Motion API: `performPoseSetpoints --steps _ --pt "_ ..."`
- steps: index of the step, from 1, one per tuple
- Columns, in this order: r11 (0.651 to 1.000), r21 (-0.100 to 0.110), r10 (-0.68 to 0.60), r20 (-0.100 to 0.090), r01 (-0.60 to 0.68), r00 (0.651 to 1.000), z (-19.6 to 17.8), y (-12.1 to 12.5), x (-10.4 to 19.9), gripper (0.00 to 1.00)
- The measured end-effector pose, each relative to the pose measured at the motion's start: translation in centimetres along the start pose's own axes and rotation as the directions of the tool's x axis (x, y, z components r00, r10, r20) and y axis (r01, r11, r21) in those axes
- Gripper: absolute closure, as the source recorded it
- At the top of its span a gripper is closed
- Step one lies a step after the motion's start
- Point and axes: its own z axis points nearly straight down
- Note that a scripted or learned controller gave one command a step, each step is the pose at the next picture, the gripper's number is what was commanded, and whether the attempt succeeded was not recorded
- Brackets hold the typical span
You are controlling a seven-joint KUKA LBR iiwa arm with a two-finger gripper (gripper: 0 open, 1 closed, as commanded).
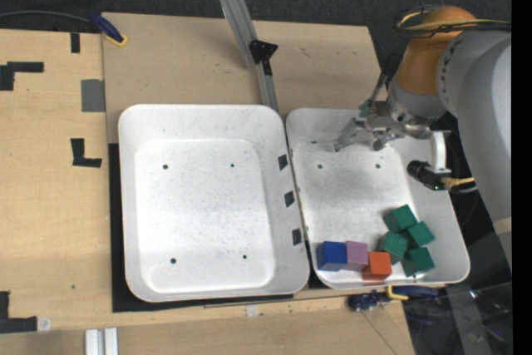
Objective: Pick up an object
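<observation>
Arm comes in from the right, grey with an orange band, wrist over the top part of the right bin. Gripper hangs over that bin's upper edge area, pointing left and down. Whether its fingers are spread or pressed together: cannot tell, too small and blurred. Nothing visible between them.

All blocks sit in the right bin's lower corner, well apart from the gripper. Blue block at the bottom rim, purple block touching its right side, orange block just beside the purple one. Green blocks clustered to the right and above the orange one, several pieces touching each other, count unclear, near the bin's right wall.

Left bin sits beside the right bin, rims touching in the middle. Both bins rest on the wooden table. A grey metal bar runs at a slant from the top edge down to the gap between the bins. Black tape marks on the table's left part.
</observation>
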Motion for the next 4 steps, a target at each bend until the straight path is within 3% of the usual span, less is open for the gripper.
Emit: performPoseSetpoints --steps 1,4 --pt "1.000 0.000 -0.001 0.000 0.001 1.000 -1.0 0.0 0.1 1.00" --pt "1.000 -0.007 -0.001 -0.001 0.001 1.000 -15.2 0.1 2.6 1.00"
